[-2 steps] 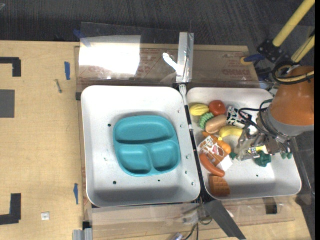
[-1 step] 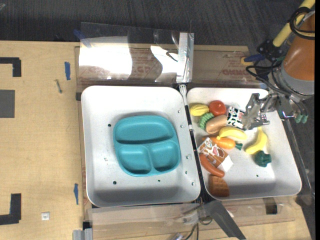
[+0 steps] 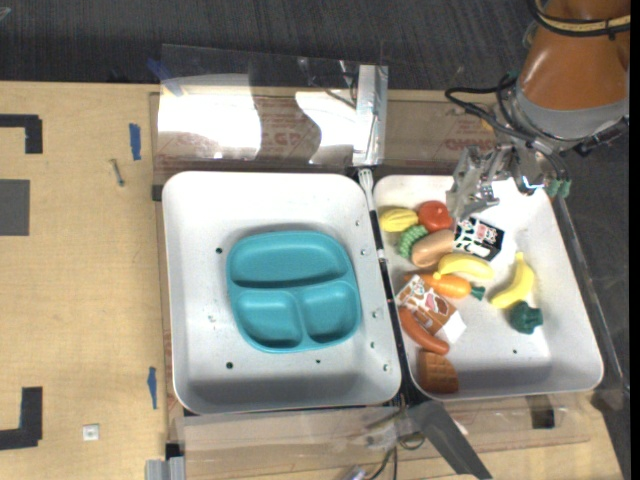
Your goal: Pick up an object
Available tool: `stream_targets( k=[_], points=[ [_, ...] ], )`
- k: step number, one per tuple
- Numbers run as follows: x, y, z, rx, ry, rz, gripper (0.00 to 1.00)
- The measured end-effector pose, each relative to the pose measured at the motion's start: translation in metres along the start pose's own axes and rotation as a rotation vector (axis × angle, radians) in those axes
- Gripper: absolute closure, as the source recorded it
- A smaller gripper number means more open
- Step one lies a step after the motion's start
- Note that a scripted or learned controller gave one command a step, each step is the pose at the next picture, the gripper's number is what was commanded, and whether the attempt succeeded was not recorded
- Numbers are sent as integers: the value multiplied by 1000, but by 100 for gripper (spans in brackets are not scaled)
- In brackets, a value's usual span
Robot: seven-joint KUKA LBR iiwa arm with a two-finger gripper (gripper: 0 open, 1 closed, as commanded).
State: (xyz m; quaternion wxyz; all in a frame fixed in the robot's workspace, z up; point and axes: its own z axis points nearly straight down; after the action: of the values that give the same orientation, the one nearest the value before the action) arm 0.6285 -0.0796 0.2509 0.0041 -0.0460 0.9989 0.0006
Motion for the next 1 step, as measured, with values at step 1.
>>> stream_targets(
  k=[1],
  points=[
    [-3,97,11,-3,6,-6,100]
  ],
)
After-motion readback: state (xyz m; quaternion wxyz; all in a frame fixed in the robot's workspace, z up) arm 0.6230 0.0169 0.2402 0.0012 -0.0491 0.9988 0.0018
